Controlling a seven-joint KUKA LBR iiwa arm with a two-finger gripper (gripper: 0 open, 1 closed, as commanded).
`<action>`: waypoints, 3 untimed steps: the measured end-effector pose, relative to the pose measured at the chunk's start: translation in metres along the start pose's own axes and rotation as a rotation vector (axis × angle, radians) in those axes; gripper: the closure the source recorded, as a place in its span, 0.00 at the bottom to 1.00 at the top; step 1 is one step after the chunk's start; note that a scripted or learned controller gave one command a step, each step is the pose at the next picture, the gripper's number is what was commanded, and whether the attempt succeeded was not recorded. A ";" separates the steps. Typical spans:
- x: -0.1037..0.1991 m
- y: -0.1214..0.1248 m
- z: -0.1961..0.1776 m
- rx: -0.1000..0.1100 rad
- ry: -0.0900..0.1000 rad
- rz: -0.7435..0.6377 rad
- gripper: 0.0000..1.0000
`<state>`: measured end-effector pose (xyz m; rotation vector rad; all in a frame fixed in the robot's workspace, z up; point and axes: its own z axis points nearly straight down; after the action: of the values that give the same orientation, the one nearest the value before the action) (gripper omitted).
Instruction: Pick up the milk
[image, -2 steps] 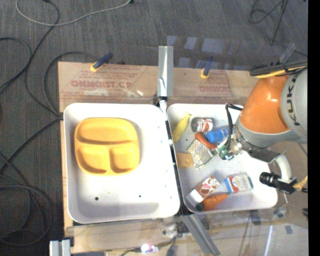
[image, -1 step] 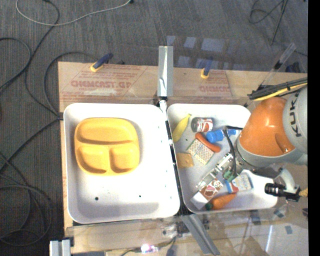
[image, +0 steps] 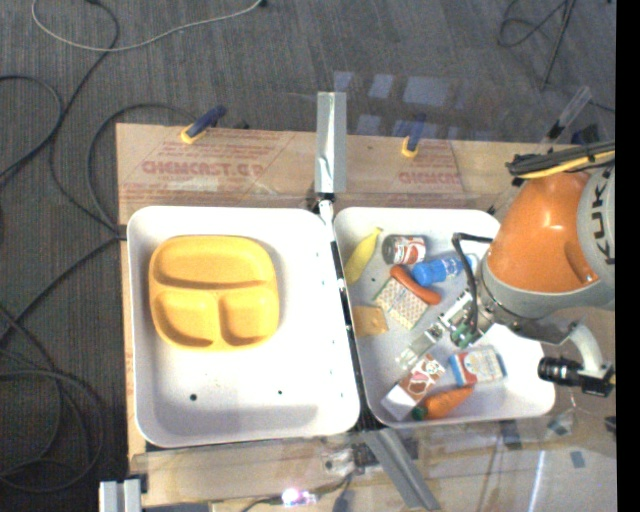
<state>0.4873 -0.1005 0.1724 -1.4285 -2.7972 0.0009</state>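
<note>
The floor (image: 250, 60) around the bench is dark grey carpet with black and white cables (image: 70, 120) looping across it. On it sits a brown board (image: 240, 165) with faint red lettering, and two small clamps (image: 200, 124) grip its far edge. A metal post (image: 330, 145) stands at the far end of the seam between the two white bins. The left bin (image: 200, 400) holds a yellow tray (image: 215, 290) with three compartments, lying toward its far left. The right bin (image: 520, 400) is crowded. A banana (image: 362, 255) lies against its left wall, with a can (image: 404, 248) beside it, a blue bottle (image: 440, 270), a red sausage (image: 415, 285), a waffle (image: 402, 306) and a toast square (image: 370, 320). Nearer the front edge lie a red-and-white carton (image: 425, 378) and a carrot (image: 445, 402). The milk (image: 478, 365), a blue-and-white carton, lies on its side in the front right part of this bin, between the red-and-white carton and the bin's right wall, just beyond the carrot. I reach in from the right, my orange band (image: 540, 250) bulking over the bin's right side. My gripper (image: 452, 328) is low over the middle of the right bin, just beyond the milk and right of the waffle. I cannot tell whether it is open or closed, nor whether it touches anything. The milk is not in my grasp.
</note>
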 end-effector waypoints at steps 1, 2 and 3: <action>0.003 -0.002 0.069 -0.001 0.001 -0.245 0.00; -0.041 0.065 0.068 -0.002 0.000 -0.330 0.00; -0.017 0.004 0.042 -0.009 -0.014 -0.556 0.00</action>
<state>0.5005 -0.1115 0.1306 -0.6092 -3.0979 -0.0013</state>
